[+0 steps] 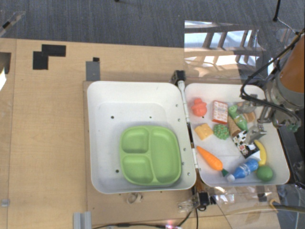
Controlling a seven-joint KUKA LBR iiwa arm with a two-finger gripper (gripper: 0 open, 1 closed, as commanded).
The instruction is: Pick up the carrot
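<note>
On the table [47,142], the left bin [102,99] holds a green divided plate [150,155] toward its 6 o'clock side. In the right bin [209,92], the carrot [209,158] lies free near the 8 o'clock corner, just beside a blue bottle [243,170]. At 3 o'clock the pincer [259,130] hangs above a banana [260,151]; whether it is apart or together, I cannot tell.

Arm [291,80] cropped at right edge
</note>
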